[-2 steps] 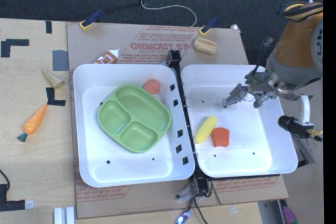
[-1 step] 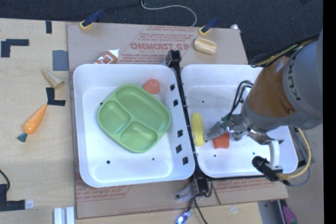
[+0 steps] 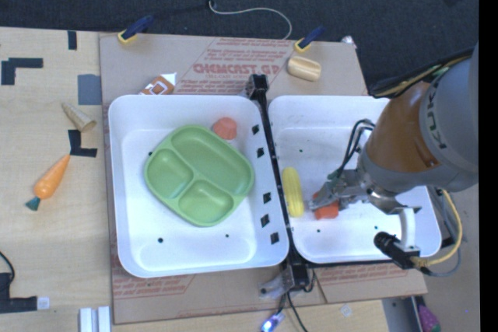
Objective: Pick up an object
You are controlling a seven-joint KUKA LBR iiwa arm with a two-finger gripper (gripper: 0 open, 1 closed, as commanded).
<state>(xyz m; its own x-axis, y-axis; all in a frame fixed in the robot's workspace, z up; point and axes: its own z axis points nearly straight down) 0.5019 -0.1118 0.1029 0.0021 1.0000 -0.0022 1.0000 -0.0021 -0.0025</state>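
Right bin (image 3: 405, 249); small orange-red piece (image 3: 327, 211)

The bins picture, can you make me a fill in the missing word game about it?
1. The green plate lies in the ____ bin.
2. The corn cob in the right bin is colored ____.
3. The gripper is low in the right bin, right beside a small ____ piece.
4. The toy carrot lies ____ the bins, on the bench.

Missing words: left; yellow; orange; outside
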